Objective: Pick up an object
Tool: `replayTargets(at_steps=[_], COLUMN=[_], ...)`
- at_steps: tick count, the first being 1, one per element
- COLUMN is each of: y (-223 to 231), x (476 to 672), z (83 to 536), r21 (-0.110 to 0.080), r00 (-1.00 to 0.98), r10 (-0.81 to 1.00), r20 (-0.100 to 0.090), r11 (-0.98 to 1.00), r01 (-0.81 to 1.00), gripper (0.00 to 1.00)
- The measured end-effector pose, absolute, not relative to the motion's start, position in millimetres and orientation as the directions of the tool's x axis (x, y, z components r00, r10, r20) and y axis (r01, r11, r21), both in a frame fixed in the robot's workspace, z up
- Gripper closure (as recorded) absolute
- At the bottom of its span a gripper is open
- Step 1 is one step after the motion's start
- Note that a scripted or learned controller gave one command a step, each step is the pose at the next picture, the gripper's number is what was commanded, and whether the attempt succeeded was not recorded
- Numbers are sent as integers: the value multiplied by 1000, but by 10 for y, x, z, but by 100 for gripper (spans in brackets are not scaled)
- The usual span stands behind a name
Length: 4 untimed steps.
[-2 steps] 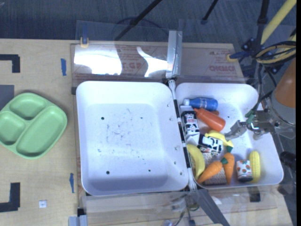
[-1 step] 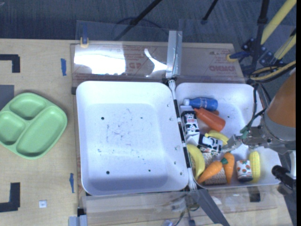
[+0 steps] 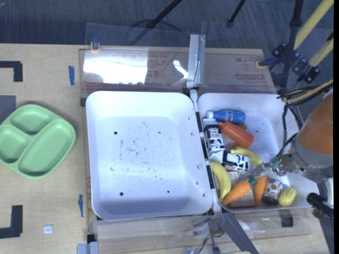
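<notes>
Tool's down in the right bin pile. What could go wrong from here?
1. The tool sits amid tightly packed items: carrot, banana, lemon. It may snag two or none.
2. The small can lies close by and may get knocked.
3. Everything crowds the right bin at its near wall, leaving little room.

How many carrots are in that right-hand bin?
2. One carrot lies slanted near the bin's front edge, beside the banana. The other carrot stands more upright just to its right, by the pincer. More could be buried in the pile.
</notes>
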<state>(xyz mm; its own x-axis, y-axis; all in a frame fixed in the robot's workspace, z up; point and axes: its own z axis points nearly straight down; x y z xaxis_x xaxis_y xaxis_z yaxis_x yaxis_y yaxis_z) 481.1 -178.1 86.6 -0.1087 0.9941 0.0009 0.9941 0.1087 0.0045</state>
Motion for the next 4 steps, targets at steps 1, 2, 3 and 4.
replayTargets(at_steps=[1, 2, 3, 4], y=[-1531, -1749, -1387, -1401], x=[5132, 4809, 5335, 5349], z=[1043, 868, 873, 986], r21=[2, 4, 6, 12], r00=[-232, -396, -524, -521], r10=[973, 918, 852, 854], r20=[-1, -1, -4, -9], r11=[232, 396, 524, 521], r01=[973, 918, 852, 854], gripper=[0, 0, 0, 100])
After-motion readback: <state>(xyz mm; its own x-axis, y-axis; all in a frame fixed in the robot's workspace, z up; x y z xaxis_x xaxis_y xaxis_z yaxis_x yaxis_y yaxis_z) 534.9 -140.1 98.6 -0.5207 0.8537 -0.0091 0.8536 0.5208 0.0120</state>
